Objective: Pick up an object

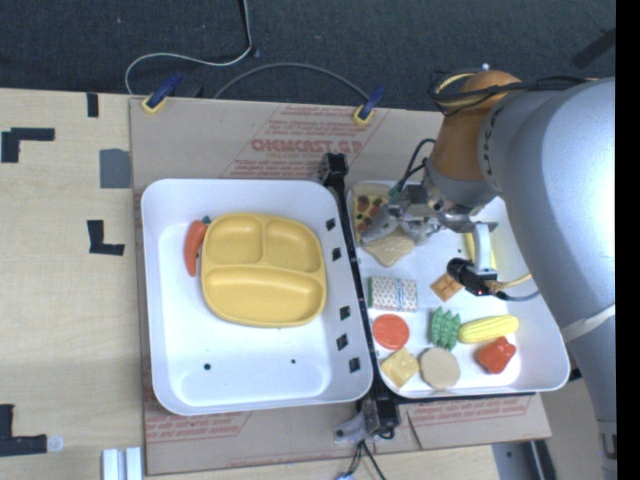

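Gripper, jaw state we cannot tell, hangs low in the right bin just above a tan bread-like piece; we would centre squarely over it before closing, clear of the patterned packet below.

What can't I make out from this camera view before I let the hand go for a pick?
- Hand: camera view; the wrist covers it, so finger state and contact with the pale block are unclear.
- Patterned item at the right bin's far corner: partly behind the hand, too small to identify.
- Orange piece in the left bin: tucked behind the yellow tray, its full shape hidden.
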Action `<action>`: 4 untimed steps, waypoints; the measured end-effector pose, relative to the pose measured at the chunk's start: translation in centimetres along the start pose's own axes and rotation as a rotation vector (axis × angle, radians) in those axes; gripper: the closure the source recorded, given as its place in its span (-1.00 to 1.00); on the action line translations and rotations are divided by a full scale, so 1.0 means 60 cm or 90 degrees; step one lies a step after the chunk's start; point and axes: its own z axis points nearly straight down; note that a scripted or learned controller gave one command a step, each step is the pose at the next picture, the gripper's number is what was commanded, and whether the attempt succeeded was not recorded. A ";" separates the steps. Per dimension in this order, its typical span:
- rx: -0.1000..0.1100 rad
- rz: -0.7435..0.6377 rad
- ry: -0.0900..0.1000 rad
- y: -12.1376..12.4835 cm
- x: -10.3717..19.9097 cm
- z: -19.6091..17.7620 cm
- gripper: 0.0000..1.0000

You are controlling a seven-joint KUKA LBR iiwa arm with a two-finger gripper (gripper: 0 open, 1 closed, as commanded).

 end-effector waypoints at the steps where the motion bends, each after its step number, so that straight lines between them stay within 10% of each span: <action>1: -0.005 0.002 -0.005 0.000 -0.006 -0.021 1.00; 2: -0.003 0.001 -0.005 -0.001 -0.004 -0.019 -1.00; 4: 0.008 0.001 0.004 0.040 0.000 0.004 -1.00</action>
